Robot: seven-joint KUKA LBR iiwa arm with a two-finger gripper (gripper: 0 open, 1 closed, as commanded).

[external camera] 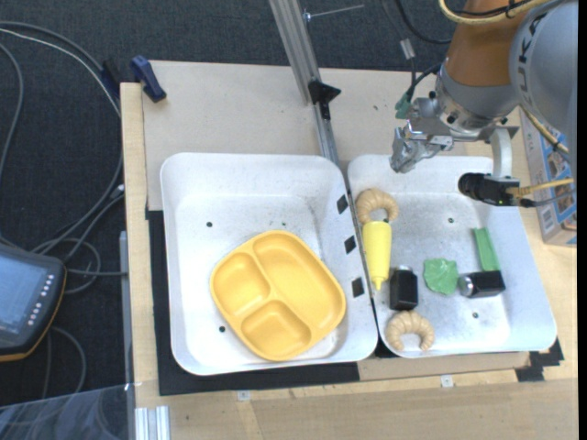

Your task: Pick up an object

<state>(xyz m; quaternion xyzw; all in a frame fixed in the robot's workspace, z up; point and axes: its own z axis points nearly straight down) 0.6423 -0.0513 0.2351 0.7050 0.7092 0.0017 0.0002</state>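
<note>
Objects for picking: all lying in the right shallow white bin (527,273). A yellow plastic squeeze bottle (377,246) is resting along the bin's left wall, its upper end touching a tan croissant-shaped toy (376,204). A small black box (403,289) is sitting just beside the bottle's lower end; a second tan croissant toy (410,330) is lying near the front wall. A crumpled green piece (441,276), a flat green stick (484,248) and a dark cylinder (481,284) are grouped to the right.

Gripper (404,160): hanging over the bin's far left corner, nothing between its fingers; whether they are spread is too blurred to tell. The grey arm with the orange band (491,26) is entering from the upper right, cut off by the frame.

Left white bin (183,246): holding a yellow three-compartment plastic tray (277,293).

Counter (229,108): pale wood.
</note>
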